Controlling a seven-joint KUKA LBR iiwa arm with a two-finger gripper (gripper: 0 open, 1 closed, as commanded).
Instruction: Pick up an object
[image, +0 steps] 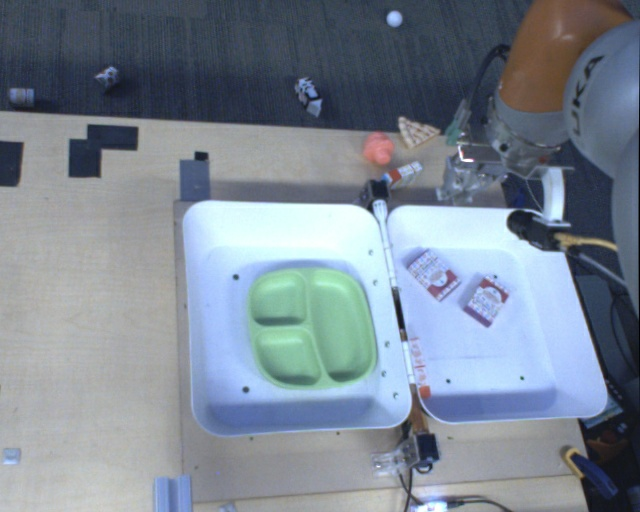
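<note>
Two small red-and-white packets lie in the right bin (560, 330): one (431, 274) near its left wall, the other (486, 300) a little right and lower. A green divided plate (310, 326) fills the middle of the left bin (210, 300). My gripper (463, 184) hangs above the back rim of the right bin, up and right of the packets and apart from them. Nothing shows between its fingers.
Behind the bins on the bench lie a pink ball (378, 149), a pizza-slice toy (417, 132) and a small red-and-white marker (403, 175). Cables (560, 238) run along the right bin's far right corner. Small clutter sits on the dark floor beyond.
</note>
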